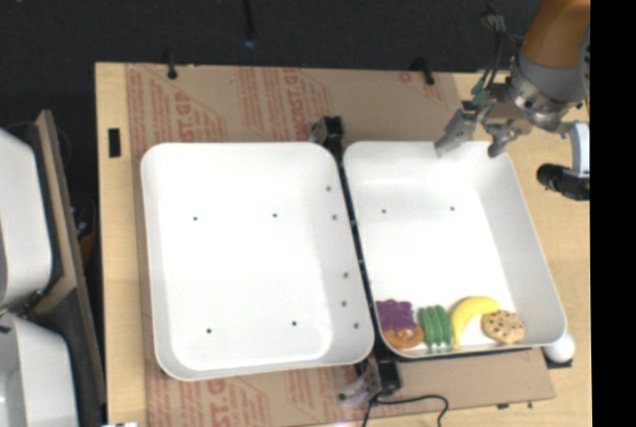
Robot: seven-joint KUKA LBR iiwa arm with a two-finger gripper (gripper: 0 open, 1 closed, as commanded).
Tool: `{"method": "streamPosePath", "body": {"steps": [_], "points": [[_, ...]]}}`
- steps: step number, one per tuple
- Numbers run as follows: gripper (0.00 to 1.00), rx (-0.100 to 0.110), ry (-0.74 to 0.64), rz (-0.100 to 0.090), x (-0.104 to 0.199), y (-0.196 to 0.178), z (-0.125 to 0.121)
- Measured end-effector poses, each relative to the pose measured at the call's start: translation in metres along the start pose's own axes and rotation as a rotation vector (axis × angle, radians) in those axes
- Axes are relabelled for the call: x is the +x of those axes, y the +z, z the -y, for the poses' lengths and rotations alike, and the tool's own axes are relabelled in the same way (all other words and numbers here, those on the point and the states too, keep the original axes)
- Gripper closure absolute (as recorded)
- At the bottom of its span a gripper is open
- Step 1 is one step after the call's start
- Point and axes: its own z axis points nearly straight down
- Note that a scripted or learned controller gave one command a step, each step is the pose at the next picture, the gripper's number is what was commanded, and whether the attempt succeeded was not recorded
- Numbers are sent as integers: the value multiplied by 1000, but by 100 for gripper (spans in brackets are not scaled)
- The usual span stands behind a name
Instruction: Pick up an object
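My pincer (467,139) is hovering over the far edge of the right bin (517,216), fingers spread apart, gripping nothing. Objects are sitting well apart from it, lined along the bin's near wall: purple grapes (396,314) on an orange piece (402,339), green pods (436,327), banana (474,310), cookie (503,325). Left bin (169,216) is lying beside it on the worktop (129,107).

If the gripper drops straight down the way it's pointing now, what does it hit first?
Most likely bare floor of the right bin near its far rim. The gripper, fingers spread, hangs over that far edge; the toys, banana and cookie included, lie along the near wall. Depth is unclear, so it might clip the rim.
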Motion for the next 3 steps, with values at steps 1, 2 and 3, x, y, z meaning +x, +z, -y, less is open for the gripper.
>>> {"method": "streamPosePath", "body": {"steps": [1, 2, 3], "points": [[0, 11, 2, -2, -9, 138, 38], [0, -7, 2, 3, -35, 44, 77], [0, 0, 0, 0, -33, 48, 78]]}}
